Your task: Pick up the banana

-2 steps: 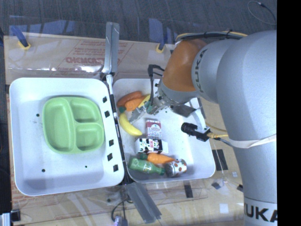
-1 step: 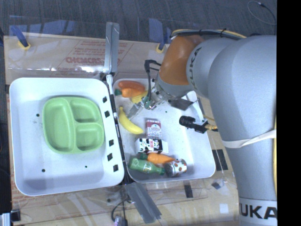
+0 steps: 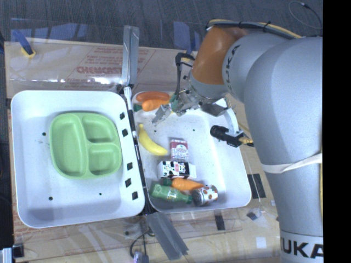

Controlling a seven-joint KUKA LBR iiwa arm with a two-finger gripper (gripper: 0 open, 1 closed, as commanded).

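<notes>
- My end effector (image 3: 163,113) hung over the right bin (image 3: 233,163), beside the carrot (image 3: 152,98); its opening I couldn't tell.
- Banana (image 3: 150,142) lay untouched near the divider.

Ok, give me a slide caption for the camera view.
Gripper hovers near the carrot, with the banana lying untouched in the right bin.

I see the bench (image 3: 66,64) covered in clear plastic sheeting over a brown board with red print. Two shallow white bins sit directly on it, side by side and touching along a grey divider: the left bin (image 3: 27,201) and the right bin (image 3: 233,193). A blue-and-yellow clamp (image 3: 23,44) rests at the far left corner.
</notes>
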